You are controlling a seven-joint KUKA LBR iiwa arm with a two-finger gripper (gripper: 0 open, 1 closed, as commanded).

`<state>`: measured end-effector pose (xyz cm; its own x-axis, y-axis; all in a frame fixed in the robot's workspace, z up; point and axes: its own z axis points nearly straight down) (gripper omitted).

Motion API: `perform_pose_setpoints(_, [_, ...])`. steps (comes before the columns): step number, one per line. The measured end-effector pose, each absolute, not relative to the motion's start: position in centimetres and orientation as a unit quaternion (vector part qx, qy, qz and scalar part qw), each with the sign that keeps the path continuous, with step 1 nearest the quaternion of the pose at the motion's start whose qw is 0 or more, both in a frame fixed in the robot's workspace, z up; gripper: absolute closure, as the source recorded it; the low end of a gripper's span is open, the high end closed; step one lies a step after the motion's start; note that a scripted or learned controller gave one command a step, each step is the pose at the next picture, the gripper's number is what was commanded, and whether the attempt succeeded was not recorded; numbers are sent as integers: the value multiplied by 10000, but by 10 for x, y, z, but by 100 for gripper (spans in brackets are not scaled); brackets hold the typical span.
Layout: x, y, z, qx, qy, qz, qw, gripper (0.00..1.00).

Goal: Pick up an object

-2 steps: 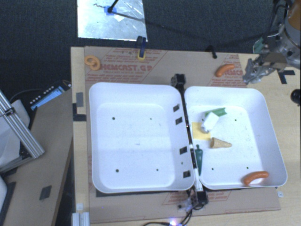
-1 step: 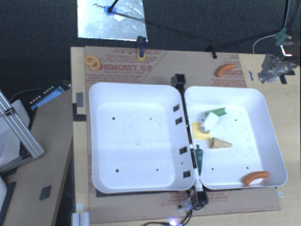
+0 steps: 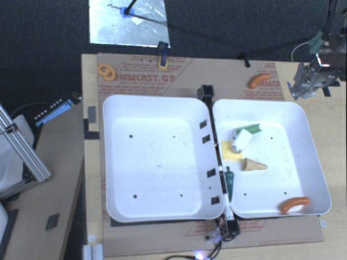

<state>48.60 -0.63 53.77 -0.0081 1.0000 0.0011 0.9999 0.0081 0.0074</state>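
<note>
The gripper (image 3: 304, 85) hangs past the right bin's (image 3: 312, 140) far corner — can't tell how it is set — near a sausage (image 3: 259, 80) on the worktop (image 3: 179, 72).

- A dark blue-grey carpeted floor (image 3: 43, 37) fills the far part of the scene and runs down the left side.
- A shiny silver sheet (image 3: 128, 15) lies flat on the carpet at the far left, catching bright glare, with a small blue piece on it.
- A tan bench top (image 3: 179, 69) with red printed lettering takes up the middle.
- A yellow and blue clamp (image 3: 162, 56) grips the bench's far edge.
- A pale wooden surface (image 3: 49, 161) sits at the near left, beside metal framing (image 3: 21, 150).
</note>
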Motion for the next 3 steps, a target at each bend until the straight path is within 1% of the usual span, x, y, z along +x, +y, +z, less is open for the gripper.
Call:
perform_pose_setpoints(1, [486, -116, 535, 7103, 7039, 4, 27, 100])
perform_pose_setpoints(2, [486, -178, 535, 7086, 7056, 5, 26, 100])
perform_pose_setpoints(3, [486, -208, 535, 7075, 7067, 4, 24, 100])
